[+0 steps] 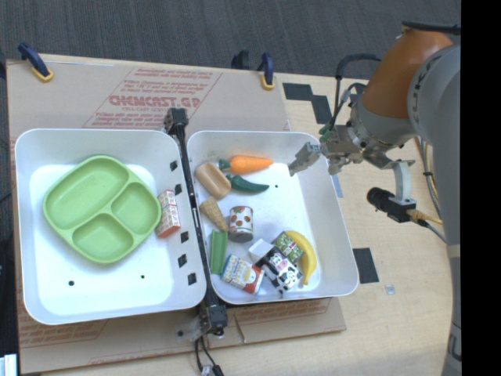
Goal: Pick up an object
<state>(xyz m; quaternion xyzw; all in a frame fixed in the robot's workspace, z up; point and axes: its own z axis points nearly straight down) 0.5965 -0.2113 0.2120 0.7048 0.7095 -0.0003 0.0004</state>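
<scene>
The right bin (pixel 333 210) holds an orange carrot (pixel 249 164), a dark green pepper (pixel 250 184), a tan bread roll (pixel 212 180), a small cone-shaped pastry (pixel 213 212), a red-and-white can (pixel 241 221), a banana (pixel 304 255), a green stick (pixel 218 251) and several small cartons (pixel 274 266). My gripper (pixel 318 171) hangs over the bin's far right corner, to the right of the carrot. It is open and nothing sits between its fingers.
In the left bin (pixel 31 280) lie a green divided plate (pixel 102 207) and a small snack box (pixel 167 213) by the right wall. A black divider strip (pixel 186 202) runs between the bins. Blue clamps (pixel 266 69) hold the cardboard at the back.
</scene>
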